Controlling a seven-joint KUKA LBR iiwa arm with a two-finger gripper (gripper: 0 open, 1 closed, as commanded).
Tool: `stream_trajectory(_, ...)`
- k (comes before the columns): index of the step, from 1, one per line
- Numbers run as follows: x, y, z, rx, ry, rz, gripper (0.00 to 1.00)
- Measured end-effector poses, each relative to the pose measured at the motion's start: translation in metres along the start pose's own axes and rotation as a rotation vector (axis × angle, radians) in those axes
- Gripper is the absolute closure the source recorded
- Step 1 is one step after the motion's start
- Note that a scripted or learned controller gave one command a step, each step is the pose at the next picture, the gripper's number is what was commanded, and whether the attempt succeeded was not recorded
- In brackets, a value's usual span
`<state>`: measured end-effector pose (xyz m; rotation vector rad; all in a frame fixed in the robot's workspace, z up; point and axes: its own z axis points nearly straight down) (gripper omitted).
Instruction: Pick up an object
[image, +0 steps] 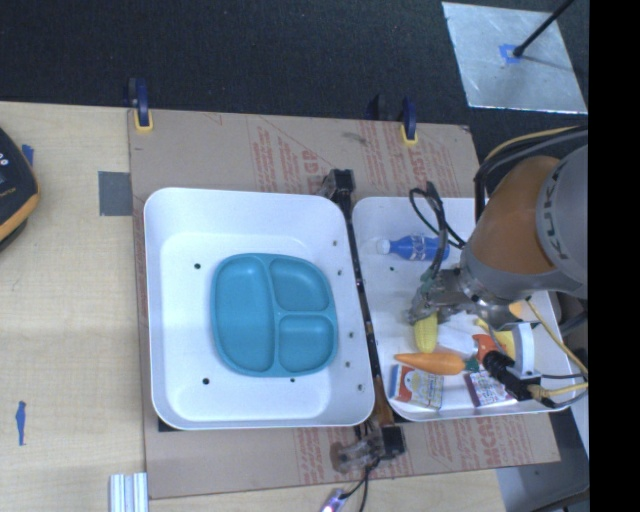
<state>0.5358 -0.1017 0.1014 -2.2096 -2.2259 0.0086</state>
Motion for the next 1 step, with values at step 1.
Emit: stream_trajectory(1,0.0531,0.0498,-0.0912,-0.005,0.001,0.003,1.00)
